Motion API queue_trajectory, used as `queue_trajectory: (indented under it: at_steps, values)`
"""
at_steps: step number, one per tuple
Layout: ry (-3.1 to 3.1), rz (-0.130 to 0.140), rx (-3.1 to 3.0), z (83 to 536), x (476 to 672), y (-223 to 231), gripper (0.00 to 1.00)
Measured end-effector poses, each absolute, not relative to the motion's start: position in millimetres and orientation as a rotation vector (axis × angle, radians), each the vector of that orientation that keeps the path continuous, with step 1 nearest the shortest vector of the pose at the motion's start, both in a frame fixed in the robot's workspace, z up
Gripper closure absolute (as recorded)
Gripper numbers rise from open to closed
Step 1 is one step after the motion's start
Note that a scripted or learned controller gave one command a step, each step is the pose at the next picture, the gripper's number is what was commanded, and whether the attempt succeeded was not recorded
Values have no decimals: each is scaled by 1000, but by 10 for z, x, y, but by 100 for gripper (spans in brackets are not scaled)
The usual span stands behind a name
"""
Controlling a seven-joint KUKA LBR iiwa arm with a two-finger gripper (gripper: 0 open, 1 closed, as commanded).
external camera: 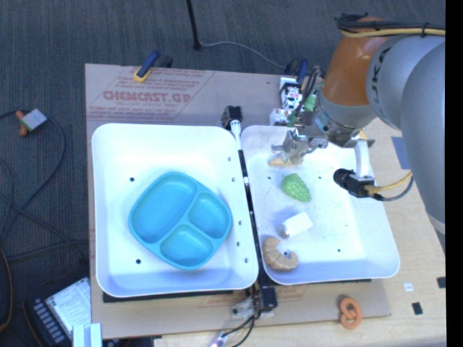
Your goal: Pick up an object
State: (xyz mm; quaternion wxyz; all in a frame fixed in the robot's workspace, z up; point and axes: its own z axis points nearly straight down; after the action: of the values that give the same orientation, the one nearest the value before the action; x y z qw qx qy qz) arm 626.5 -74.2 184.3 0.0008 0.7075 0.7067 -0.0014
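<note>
Contents: two white bins [108, 266] [376, 262]. One blue divided plate [181, 219], left of centre. One green item [296, 187], one white block [296, 224], one croissant [279, 254], right of centre. One orange ring [350, 311], lower right.

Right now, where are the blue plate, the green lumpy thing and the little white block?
blue divided plate [181, 220]: camera view, on the ridge where its three compartments meet.
green lumpy object [296, 187]: camera view, middle of its bumpy top.
white block [296, 224]: camera view, centre of its upper face.
</note>
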Motion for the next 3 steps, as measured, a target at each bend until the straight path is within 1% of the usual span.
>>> queue_trajectory:
  at_steps: [1, 2, 3]
  values:
    - [2218, -4, 2221, 1960, 6029, -1641, 100]
    - [2222, 1, 2219, 2233, 6661, -1116, 100]
    - [2224, 2, 2219, 2372, 6686, -290, 100]
